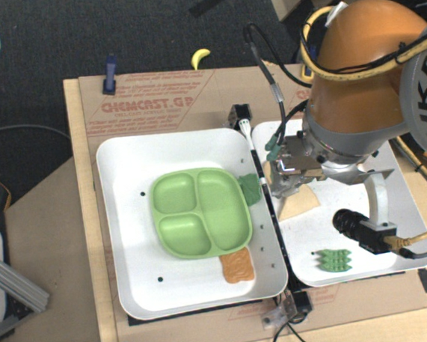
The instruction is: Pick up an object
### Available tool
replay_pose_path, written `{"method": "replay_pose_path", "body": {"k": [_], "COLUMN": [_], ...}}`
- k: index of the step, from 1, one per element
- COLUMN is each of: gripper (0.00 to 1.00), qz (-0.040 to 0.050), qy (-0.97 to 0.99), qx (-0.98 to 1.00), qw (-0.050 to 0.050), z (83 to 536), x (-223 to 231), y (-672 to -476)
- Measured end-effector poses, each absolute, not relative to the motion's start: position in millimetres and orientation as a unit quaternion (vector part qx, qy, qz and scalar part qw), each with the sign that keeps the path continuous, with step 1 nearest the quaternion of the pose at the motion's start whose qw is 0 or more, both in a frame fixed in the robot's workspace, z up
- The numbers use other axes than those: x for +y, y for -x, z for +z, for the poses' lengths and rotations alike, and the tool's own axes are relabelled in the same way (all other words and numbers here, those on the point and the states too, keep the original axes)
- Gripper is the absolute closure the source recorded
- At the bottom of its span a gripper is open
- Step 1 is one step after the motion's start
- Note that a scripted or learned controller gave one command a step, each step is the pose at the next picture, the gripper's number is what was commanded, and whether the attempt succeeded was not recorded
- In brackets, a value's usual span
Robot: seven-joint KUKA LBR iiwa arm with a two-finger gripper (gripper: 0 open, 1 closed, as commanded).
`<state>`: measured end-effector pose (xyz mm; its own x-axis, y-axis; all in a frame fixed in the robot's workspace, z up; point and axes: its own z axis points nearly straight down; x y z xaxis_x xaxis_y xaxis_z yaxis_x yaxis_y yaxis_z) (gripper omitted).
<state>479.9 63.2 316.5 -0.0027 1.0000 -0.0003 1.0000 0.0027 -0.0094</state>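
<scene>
Green plate [201, 211] (divided) in left bin [129, 235].

Robot lab: cabled bench [154, 104], white bins [129, 235].

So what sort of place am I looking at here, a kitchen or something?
More likely a robotics lab or test bench than a kitchen. A grey arm with an orange band reaches over two shallow white bins on a cardboard sheet, loose black cables trail around, and the green divided plate looks like a toy.
</scene>
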Motion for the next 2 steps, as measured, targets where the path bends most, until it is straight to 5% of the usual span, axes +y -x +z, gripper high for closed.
{"method": "replay_pose_path", "body": {"k": [1,2], "gripper": [1.00,1.00], "qz": [-0.0059,-0.0015], "qy": [0.706,0.706], "qx": [-0.708,-0.708], "qw": [-0.004,-0.002], "z": [431.1,435.2], "x": [60.0,60.9], "y": [-480.3,-480.1]}}
